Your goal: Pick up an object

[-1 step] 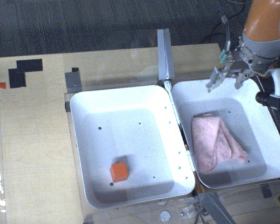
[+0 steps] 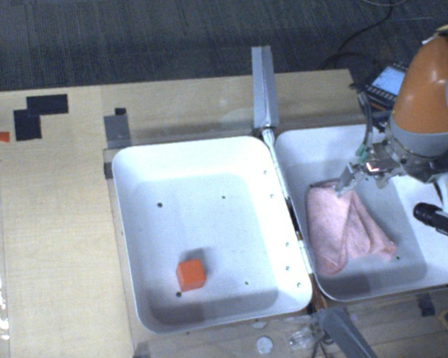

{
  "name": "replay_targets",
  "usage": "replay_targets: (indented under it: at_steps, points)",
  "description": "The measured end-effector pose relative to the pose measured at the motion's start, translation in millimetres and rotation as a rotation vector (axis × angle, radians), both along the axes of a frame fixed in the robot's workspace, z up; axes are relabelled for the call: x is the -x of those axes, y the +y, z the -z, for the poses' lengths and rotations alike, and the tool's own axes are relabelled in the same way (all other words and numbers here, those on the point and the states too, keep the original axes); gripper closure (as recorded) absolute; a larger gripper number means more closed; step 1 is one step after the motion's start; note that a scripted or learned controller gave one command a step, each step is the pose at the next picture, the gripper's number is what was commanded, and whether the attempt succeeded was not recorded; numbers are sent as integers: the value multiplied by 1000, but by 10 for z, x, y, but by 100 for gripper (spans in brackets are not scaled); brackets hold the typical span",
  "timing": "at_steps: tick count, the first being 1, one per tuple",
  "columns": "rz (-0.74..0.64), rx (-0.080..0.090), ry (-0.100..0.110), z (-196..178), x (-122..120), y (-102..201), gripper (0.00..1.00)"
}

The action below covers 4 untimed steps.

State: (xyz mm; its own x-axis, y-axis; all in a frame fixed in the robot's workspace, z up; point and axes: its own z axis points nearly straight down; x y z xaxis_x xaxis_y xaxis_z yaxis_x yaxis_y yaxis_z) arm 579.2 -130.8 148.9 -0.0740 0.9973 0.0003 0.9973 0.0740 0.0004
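Grey arm (image 2: 436, 128) with a rounded orange band (image 2: 425, 97) and small metallic wrist parts.

I'm seeing two white bins: the left bin (image 2: 132, 226) is holding a small orange block (image 2: 191, 274), and the right bin (image 2: 437, 261) is showing a pale pink cloth (image 2: 339, 229). The desk (image 2: 58, 275) is looking light tan, carrying black square patches (image 2: 36, 114) and a tiny orange mark (image 2: 2, 137). The arm (image 2: 433, 100) is showing grey with an orange band.
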Motion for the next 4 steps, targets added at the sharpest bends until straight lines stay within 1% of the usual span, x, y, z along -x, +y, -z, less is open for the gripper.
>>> replay_targets:
  at_steps: [1, 2, 3, 4]
  points:
    - [-52, 3, -15, 527, 347, -319, 0]
    - [29, 0, -4, 397, -100, -391, 0]
    - [-81, 8, -28, 547, 158, -271, 0]
    - [-153, 1, -5, 96, 279, 44, 0]
